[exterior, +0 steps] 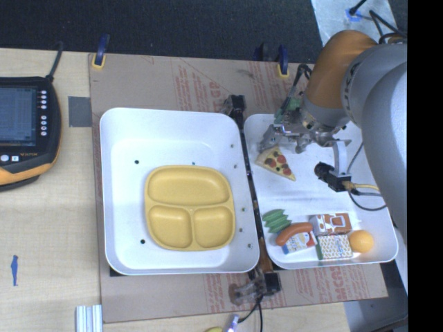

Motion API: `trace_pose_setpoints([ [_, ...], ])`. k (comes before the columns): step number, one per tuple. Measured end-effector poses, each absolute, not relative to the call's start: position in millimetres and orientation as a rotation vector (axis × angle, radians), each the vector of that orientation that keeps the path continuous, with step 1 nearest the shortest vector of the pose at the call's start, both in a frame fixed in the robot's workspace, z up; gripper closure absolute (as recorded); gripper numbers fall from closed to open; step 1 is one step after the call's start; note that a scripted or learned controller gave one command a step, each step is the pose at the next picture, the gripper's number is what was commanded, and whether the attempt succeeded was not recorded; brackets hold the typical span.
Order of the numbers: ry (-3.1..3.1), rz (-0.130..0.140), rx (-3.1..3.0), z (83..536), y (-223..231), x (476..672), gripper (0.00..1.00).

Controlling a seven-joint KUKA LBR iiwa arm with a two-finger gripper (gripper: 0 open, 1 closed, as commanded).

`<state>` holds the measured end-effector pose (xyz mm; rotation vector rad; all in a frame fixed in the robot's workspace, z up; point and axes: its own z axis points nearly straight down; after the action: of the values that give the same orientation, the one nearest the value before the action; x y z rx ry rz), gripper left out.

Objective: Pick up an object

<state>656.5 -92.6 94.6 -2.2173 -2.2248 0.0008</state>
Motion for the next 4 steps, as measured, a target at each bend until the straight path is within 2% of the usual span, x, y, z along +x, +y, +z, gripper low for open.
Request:
trace_pose_setpoints([
  [1,-2.225,0.002,-2.215,92.2,-92.2,656.4,0.0],
  [2,-2.223,0.005,-2.216,91.6,-92.9,635.9,0.0],
  [3,-2.223,0.001,-2.218,92.1,-110.1,656.5,0.0],
  [4,-2.223,0.004,-2.215,91.9,-93.8,656.2,0.0],
])
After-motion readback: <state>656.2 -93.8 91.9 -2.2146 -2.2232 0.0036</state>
